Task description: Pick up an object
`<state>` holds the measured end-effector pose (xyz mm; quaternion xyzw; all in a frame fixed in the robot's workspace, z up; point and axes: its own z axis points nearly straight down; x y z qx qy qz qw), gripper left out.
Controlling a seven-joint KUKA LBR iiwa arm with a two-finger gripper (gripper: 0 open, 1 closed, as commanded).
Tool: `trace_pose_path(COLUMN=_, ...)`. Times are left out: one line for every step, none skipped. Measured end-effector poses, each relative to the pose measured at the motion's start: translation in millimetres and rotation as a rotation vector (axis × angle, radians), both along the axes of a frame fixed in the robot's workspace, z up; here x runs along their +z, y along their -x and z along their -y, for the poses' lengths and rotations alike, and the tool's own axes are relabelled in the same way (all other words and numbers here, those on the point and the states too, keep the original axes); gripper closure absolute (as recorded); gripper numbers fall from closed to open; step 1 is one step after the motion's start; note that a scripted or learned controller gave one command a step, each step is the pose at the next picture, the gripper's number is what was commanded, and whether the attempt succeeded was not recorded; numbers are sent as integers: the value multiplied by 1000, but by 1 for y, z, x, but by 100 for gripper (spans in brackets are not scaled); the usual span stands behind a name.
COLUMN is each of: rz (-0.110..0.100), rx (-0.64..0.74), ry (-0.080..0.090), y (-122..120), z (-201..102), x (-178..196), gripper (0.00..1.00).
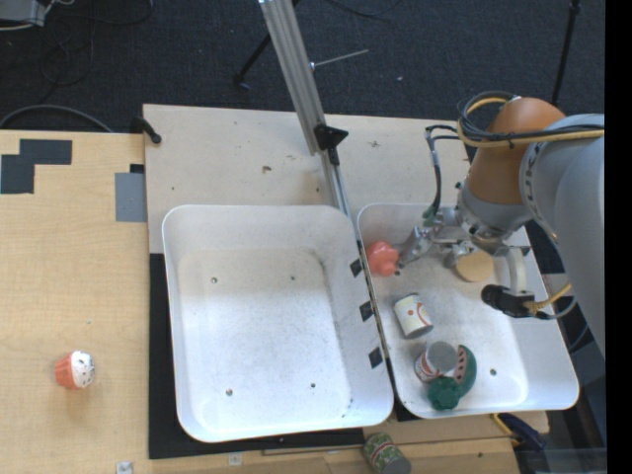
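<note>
In the right bin (559, 388) lie a salmon-red lump (380, 257) by the left wall, a white cylinder with a red mark (413, 315), a red-and-white cup (434, 360), a green object (449, 388) and a tan piece (475, 267). My gripper (415, 246) reaches in from the right and points left. Its tip is right beside the salmon-red lump, and contact is unclear. The tan piece sits partly under the wrist.
The left bin (197, 220) adjoins the right one. An aluminium rail (299, 72) slants down to the bins' shared edge. A small orange-and-white toy (74, 370) lies on the wooden surface at far left. A dark can (385, 453) sits below the bins.
</note>
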<state>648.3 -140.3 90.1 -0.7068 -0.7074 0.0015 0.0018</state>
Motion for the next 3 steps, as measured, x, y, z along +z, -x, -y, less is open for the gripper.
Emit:
trace_pose_path(rz=1, rx=-3, ry=0, y=0, z=1, x=11, gripper=100)
trace_pose_path(rz=7, rx=-1, ry=1, y=0, z=8, x=58, gripper=100)
trace_pose_path(rz=8, rx=-4, ry=1, y=9, z=7, x=114, gripper=100)
